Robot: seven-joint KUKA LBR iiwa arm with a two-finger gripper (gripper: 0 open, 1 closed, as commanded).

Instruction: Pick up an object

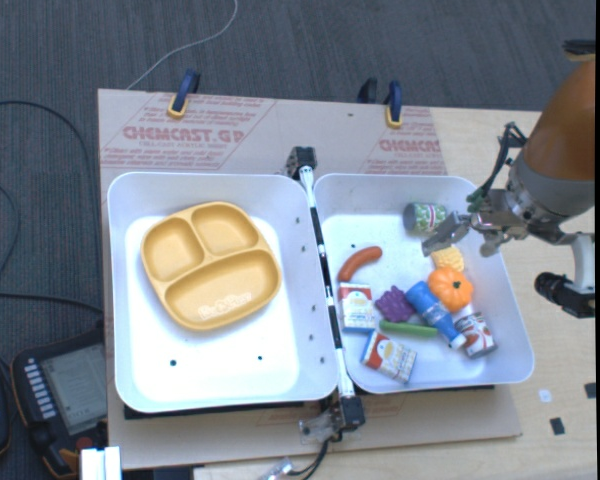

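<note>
Currently the arm is at the approach step of picking up an object: nothing is lifted yet. Two shallow white bins sit side by side on the desk. The left bin (130, 368) holds a yellow divided plate (212, 264). The right bin (510, 338) holds a scatter of toy groceries.

The grey arm with its orange band reaches in from the right, and its gripper (468, 234) hangs over the upper right part of the right bin. The fingers (442, 236) look spread apart and released, with nothing between them. One finger points toward a green can (425, 216) lying on its side just beside it; whether it touches the can is unclear. Just below the gripper sit a small yellow item (447, 259) and an orange pumpkin-like toy (451, 289).

Further in lie a blue bottle (430, 308), a small can (476, 334), a purple bunch of grapes (394, 301), a green stick-shaped piece (408, 328), a red sausage (360, 261), and two small red-and-white cartons (356, 305) (389, 355).

The next move likely calls for lowering the fingers around one item, probably the green can or the yellow piece, then closing. The items lie crowded, so a neighbour could be nudged.
</note>
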